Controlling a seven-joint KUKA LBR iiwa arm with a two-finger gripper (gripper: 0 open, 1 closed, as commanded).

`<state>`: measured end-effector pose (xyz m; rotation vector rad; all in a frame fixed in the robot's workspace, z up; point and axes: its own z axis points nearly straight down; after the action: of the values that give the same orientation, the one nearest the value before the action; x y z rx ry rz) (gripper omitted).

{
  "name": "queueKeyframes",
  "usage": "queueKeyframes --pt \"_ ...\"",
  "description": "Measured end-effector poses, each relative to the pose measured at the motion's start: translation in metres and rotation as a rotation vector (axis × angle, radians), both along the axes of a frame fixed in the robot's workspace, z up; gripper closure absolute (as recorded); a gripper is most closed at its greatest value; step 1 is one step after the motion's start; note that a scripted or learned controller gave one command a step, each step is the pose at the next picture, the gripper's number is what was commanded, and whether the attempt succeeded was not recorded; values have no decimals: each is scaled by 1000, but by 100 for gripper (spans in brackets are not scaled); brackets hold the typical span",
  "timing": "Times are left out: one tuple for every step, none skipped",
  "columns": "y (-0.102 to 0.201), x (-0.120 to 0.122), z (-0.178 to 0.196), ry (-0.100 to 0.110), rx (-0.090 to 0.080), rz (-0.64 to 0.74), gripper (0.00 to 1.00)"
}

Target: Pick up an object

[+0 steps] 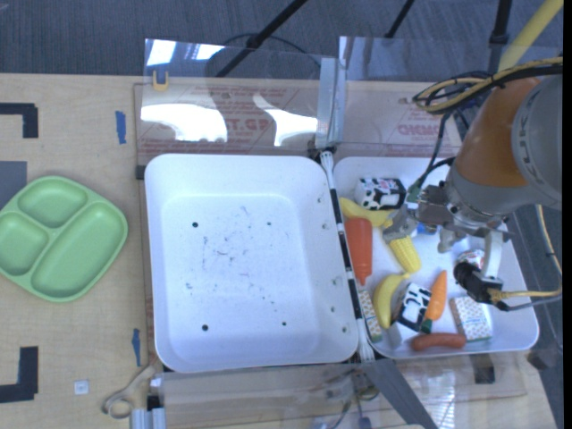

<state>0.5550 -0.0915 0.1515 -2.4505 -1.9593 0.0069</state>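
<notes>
While the arm hangs over the right bin (523, 329), its pincer (465, 239) sits above the middle of that bin, and I cannot tell from this slanted view in what state the pincer is; nothing is visibly gripped. All the toy food lies in the right bin. The nearest piece is a yellow corn cob (405, 250), which lies just to the left of the pincer in the view, with its long axis running from upper left to lower right. Further left, along the divider, lies a big orange carrot (359, 247), with its long axis nearly straight up and down in the view. Below are a banana (387, 300), a small carrot (436, 296) and a red sausage (437, 340). The left bin (161, 239) holds no objects, and a green divided plate (59, 236) rests on the bench (71, 132), well apart. I judge that the corn cob is the likely target, because only a short shift to the left is needed.
</notes>
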Motion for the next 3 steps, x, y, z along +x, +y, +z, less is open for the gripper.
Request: queueKeyframes --pt "30 -46 88 1 -1 0 0" --pt "8 -8 47 0 -2 -25 0" --pt "0 11 -21 3 2 35 0"
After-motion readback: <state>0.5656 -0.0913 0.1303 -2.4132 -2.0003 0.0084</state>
